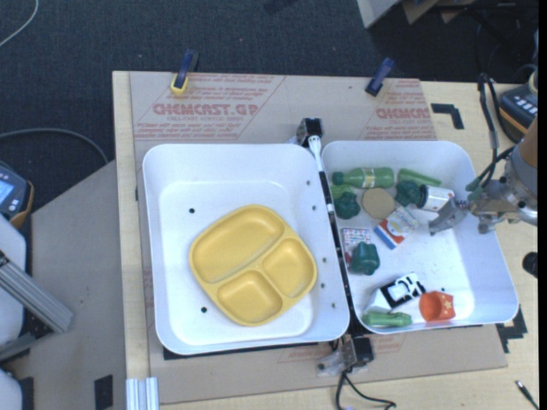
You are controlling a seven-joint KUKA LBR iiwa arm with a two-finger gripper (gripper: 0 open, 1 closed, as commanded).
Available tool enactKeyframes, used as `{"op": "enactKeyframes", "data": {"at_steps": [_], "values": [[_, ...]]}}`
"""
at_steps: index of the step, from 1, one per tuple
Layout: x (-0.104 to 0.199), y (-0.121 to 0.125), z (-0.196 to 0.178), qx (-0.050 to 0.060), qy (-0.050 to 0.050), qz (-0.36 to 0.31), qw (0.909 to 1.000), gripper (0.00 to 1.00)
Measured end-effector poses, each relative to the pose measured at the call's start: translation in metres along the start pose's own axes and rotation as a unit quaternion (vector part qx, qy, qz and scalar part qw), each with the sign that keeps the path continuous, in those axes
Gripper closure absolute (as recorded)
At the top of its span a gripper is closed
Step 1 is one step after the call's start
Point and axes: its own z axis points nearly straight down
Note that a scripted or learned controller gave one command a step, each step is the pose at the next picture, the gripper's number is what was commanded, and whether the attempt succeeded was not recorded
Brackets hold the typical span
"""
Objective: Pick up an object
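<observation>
Grey metal gripper at 3 o'clock of frame, blocky wrist housing behind it in lighter grey. One slim finger visible, dull grey with darker tip, angled. Thin black cables looping up toward 1 o'clock from the wrist. Rounded pale arm segment at far edge, partly cropped.

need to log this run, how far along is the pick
Early. Done: the gripper has reached into the right bin, low near its right side. In hand: nothing visibly between its fingers. Left: closing on an item and lifting it; the green bottle, orange toy and the rest lie in the bin.
</observation>
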Motion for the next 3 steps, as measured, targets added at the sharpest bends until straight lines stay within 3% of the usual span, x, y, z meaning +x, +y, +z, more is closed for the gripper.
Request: {"op": "enactKeyframes", "data": {"at_steps": [1, 3], "values": [[0.0, 0.003, -0.007, -0.007, -0.002, -0.002, 1.0, 0.0], [0.0, 0.005, 0.112, -0.002, 0.0, -0.002, 1.0, 0.0]]}}
